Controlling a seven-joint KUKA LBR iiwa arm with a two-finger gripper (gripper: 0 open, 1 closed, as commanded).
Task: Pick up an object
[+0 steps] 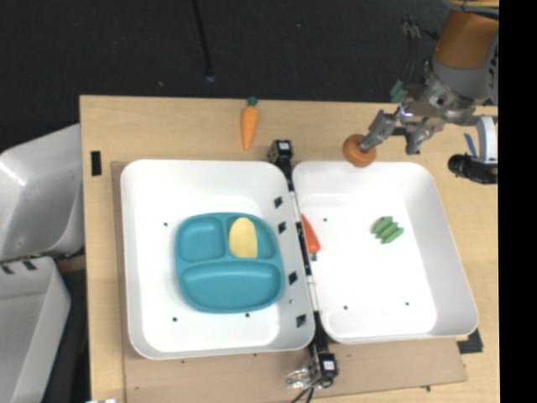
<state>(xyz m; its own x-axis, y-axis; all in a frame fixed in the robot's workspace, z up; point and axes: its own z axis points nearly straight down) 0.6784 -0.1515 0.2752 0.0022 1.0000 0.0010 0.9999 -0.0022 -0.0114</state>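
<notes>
My gripper [397, 136] hangs over the back edge of the right bin [436, 300], its two fingers spread open with nothing between them. A round orange-brown object [358, 151] rests on the bench at that bin's back rim, just left of and below the left finger [379, 130]. A green bean pod [387, 229] lies in the right bin, and a small orange-red piece [310, 235] lies against its left wall. A toy carrot [249, 122] sits on the bench behind the left bin [151, 309].
In the left bin stands a teal divided plate [210, 280] with a yellow piece [243, 238] in its upper right compartment. A small black clip [281, 150] sits where the bins meet at the back. White equipment [33, 191] stands off the bench's left side.
</notes>
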